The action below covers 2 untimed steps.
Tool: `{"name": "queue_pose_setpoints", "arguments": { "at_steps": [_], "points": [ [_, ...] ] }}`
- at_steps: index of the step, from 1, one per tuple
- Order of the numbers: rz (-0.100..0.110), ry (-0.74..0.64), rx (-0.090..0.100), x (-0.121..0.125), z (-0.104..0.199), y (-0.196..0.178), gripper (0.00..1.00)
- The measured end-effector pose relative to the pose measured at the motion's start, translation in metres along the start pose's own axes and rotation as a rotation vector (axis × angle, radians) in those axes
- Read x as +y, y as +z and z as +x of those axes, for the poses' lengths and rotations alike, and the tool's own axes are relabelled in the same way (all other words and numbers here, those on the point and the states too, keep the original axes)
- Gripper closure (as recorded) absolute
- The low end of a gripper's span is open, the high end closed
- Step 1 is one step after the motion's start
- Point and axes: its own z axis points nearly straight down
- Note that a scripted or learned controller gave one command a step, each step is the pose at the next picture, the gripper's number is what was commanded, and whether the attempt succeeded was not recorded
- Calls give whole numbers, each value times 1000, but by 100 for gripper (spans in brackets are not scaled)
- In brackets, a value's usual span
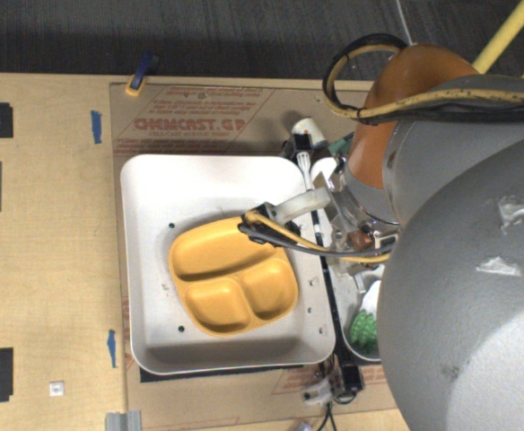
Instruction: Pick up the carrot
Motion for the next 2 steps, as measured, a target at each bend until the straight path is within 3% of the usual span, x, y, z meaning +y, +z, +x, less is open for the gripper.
{"name": "queue_pose_setpoints", "arguments": {
  "at_steps": [1, 2],
  "points": [
    [3, -39, -5, -10, 11, 69, 100],
    [2, -162, -3, -25, 21, 29, 100]
  ]
}}
